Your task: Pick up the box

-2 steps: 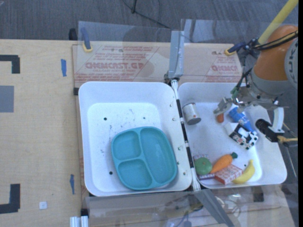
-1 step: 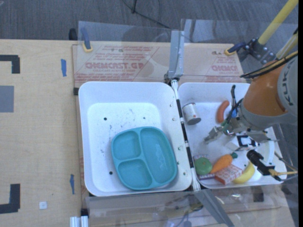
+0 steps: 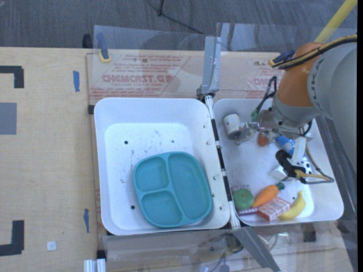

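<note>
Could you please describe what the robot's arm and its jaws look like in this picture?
The arm is a thick, rounded grey body with a glossy orange band above the wrist. Dark cables run along the wrist, and a yellow-sheathed line trails off toward the top right corner. The gripper below the wrist is a small, dark metallic assembly; finer detail on it is too small to tell.

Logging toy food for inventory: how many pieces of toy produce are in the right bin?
3, all at its near edge: a green lime, a carrot beside it, a banana rightmost. The arm may hide others.
</note>
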